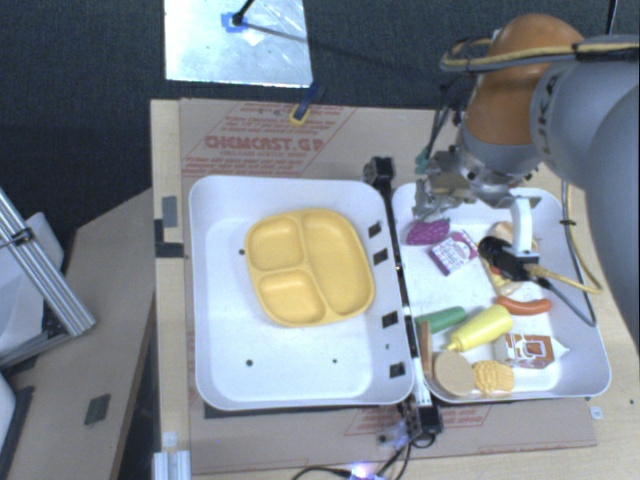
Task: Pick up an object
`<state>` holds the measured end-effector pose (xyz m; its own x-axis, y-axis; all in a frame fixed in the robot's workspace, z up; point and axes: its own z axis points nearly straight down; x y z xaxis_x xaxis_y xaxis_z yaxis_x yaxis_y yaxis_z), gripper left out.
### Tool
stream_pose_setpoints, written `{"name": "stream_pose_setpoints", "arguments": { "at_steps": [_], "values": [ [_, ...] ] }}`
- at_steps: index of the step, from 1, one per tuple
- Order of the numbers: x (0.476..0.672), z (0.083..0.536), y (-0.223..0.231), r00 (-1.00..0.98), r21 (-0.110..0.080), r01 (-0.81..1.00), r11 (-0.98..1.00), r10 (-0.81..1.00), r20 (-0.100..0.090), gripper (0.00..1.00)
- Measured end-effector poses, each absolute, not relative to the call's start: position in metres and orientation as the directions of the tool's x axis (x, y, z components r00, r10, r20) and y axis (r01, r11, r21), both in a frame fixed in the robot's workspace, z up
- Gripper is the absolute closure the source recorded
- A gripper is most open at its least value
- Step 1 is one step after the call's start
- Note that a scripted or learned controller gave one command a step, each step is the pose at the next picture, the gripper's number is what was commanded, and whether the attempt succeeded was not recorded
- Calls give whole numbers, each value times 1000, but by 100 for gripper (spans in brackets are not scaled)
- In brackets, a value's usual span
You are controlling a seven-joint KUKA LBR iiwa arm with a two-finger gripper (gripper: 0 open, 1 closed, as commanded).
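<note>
Magenta and crumpled, a small packet (428, 232) lay in the far left corner of the right bin (590, 368), close to the wall it shares with the left bin (215, 298). The gripper (432, 200) hung just above that packet, near the bin's far rim. Whether the claw was spread or pressed together could not be told, since its tip was a grey blur against the white floor; nothing could be seen held in it.

The arm reached in from the right and bent steeply down, which I judged suited a shallow bin where things lie flat and must be taken from above. Its place over the packet suggested that this was the thing chosen, though a purple-and-white sachet (453, 252) lay just beside it and might have been caught instead.

The other goods sat crowded toward the near end of the same bin: a green pickle (443, 319) touching a yellow bottle (482, 328); a round tan biscuit (451, 374) beside a yellow waffle (493, 376); a white-and-orange carton (528, 350); a red sausage (527, 306) above it. A yellow divided tray (305, 266) lay alone in the left bin, well apart from the gripper.

The pick looked not yet made; a thin packet so near a corner wall would likely slip or be missed.
</note>
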<state>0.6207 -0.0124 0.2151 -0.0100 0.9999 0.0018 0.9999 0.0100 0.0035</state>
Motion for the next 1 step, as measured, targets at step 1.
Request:
{"name": "stream_pose_setpoints", "arguments": {
  "at_steps": [1],
  "values": [
    [624, 219, 36, -9, 3, 1000, 9, 1000, 2, 100]
  ]
}}
